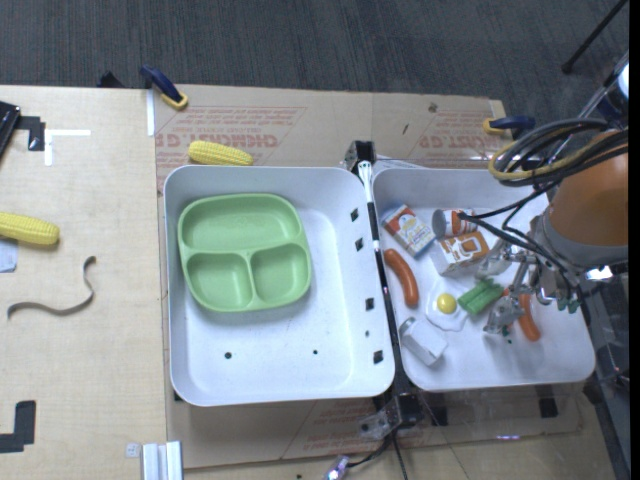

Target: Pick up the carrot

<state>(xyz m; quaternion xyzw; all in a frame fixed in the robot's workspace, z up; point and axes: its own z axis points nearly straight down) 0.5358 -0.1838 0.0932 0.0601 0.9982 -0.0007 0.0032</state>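
Note:
The carrot (529,327) is a small orange piece lying on the floor of the right bin (560,368), toward its right side. My gripper (511,308) hangs low over the bin, reaching in from the right, and its tip sits directly against the carrot's left end. The gripper's metal parts hide part of the carrot. The grey arm with its orange band (592,208) rises above the bin's right edge.
Also in the right bin are a red sausage (403,276), a fried egg (446,305), a green piece (478,296), two small cartons (410,230), and a white block (424,340). A green divided plate (243,250) lies in the left bin. Corn cobs (220,153) rest on the bench.

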